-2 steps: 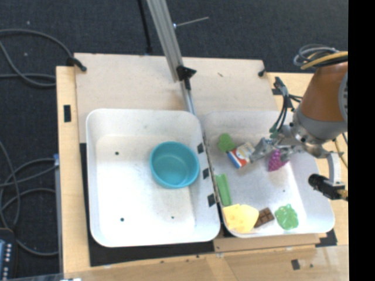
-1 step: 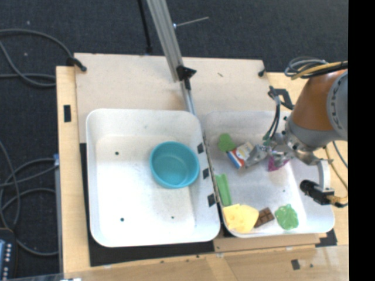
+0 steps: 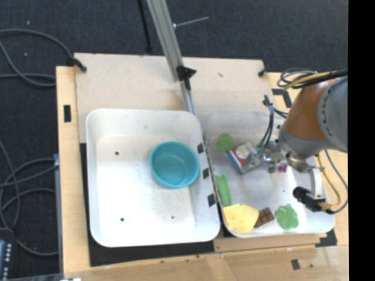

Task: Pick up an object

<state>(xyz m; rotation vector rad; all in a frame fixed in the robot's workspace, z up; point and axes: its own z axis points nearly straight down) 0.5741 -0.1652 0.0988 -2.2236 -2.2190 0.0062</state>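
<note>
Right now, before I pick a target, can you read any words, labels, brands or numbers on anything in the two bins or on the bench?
No text can be read.
Small red, white and blue packet in the right white bin: it bears print, but too small and blurred to read.
Round teal plastic bowl in the left white bin: no marking visible.
Yellow wedge-shaped block and green lumpy toy: no lettering visible.

A single fixed camera is looking down at a slant from above the bench (image 3: 135,86), framing both white bins (image 3: 105,157) from moderate distance.
</note>
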